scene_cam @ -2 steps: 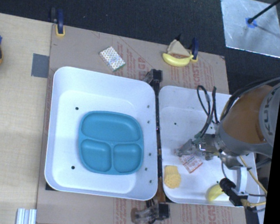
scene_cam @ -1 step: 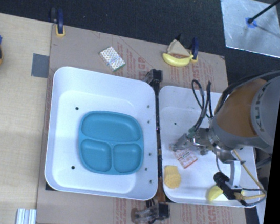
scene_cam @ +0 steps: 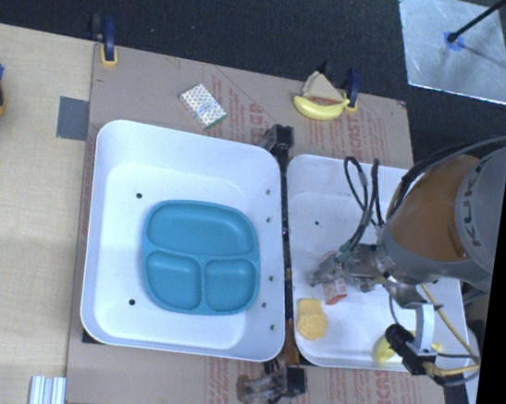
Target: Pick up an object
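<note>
The arm (scene_cam: 437, 222) reaches down from the right bin's (scene_cam: 320, 187) right edge; the gripper (scene_cam: 340, 279) hangs mid-bin, its grip state impossible to tell.

Both bins (scene_cam: 110, 223) look like smooth glossy plastic; the blue tray (scene_cam: 199, 256) matt plastic; the bench (scene_cam: 5, 236) pale wood grain.

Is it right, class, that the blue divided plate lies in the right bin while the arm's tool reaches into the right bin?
Not quite. The camera view shows the blue divided plate in the left bin. The tool does reach into the right bin.
</note>
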